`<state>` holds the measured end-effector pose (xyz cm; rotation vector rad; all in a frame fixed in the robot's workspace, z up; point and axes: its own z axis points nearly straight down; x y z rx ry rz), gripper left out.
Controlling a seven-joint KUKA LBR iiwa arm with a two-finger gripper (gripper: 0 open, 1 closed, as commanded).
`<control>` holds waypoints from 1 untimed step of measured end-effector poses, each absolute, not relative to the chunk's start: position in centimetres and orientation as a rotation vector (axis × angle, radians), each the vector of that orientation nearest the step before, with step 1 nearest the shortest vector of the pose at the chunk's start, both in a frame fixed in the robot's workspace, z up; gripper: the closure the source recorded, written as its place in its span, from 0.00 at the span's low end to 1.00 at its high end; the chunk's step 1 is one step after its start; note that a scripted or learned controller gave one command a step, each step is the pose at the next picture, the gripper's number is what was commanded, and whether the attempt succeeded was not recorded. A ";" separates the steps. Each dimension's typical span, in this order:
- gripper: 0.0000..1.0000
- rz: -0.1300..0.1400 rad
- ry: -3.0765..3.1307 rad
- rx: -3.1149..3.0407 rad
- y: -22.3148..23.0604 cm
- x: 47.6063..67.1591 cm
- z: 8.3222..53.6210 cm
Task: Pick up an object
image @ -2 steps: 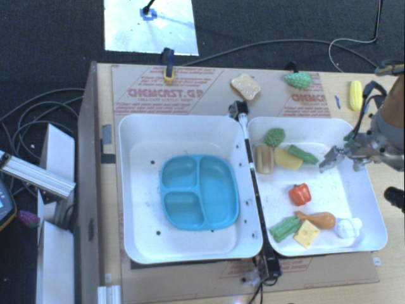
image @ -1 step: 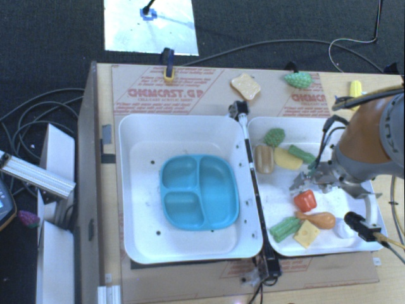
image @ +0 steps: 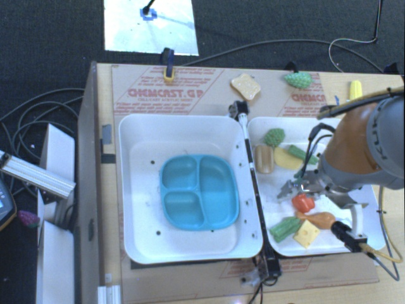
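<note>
- Camera view: the bench (image: 190, 87) carries two shallow white bins side by side, the left bin (image: 136, 170) and the right bin (image: 278, 249).
- The left bin holds a blue divided tray (image: 199, 192), lying flat near the bin's middle.
- The right bin holds a group of toy food items: a green leafy piece (image: 274, 136) near the top left, a tan cylinder (image: 264, 159) just below it, a yellow piece (image: 286, 159) beside the cylinder, and a green stick (image: 299, 152) lying across the yellow piece.
- Lower in the right bin lie a red tomato-like piece (image: 303, 202), an orange piece (image: 323, 219), a yellow cheese wedge (image: 307, 234) and a green pod (image: 285, 227); the wedge and the pod are touching.
- The arm (image: 370, 144) reaches in from the right, above the right bin.
- The jaws (image: 300, 187) sit just above the red piece. Their state cannot be determined, and no item is visibly between them.
- On the bench behind the bins lie a slice of toy bread (image: 245, 86), a green knobbly piece (image: 298, 79) and a yellow item (image: 355, 90).
- A blue and yellow clamp (image: 168, 65) sits at the bench's far edge.
</note>
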<state>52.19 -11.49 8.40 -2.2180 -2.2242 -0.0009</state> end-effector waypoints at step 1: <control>1.00 -0.004 -2.227 -2.219 -11.5 52.3 9.5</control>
